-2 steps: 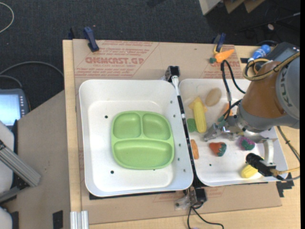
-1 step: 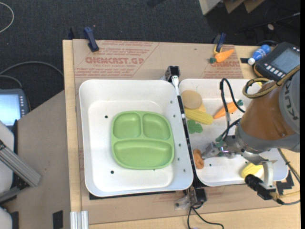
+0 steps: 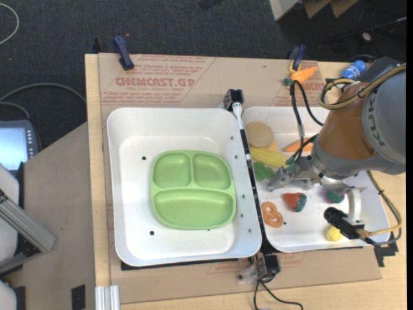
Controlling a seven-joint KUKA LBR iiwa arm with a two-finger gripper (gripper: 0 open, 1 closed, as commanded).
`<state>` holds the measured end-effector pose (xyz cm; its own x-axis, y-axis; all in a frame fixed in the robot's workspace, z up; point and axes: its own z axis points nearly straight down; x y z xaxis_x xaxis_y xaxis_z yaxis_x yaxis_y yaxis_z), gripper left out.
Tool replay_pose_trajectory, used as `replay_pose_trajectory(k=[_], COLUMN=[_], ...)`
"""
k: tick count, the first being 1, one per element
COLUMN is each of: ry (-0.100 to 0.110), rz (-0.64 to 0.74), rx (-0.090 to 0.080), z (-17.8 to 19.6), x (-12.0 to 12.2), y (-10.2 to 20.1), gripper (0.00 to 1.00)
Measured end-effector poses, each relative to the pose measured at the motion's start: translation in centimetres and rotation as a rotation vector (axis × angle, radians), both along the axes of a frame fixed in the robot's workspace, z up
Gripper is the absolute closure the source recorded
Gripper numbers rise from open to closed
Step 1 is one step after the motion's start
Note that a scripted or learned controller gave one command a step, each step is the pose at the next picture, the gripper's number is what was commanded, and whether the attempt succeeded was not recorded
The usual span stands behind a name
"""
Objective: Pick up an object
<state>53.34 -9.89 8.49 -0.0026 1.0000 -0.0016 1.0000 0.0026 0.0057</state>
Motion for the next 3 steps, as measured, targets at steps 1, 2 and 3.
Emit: replay_pose_trajectory(k=[1, 2, 3], ry=[-0.01, 0.002, 0.017], rz=[0.003, 0.0, -0.006], rx=[0.002, 0.0, 0.003], z=[22.9, 23.1, 12.4], x=[-4.4, -4.4, -5.6], y=[5.2, 5.0, 4.2], gripper=[0.0, 1.0, 1.0])
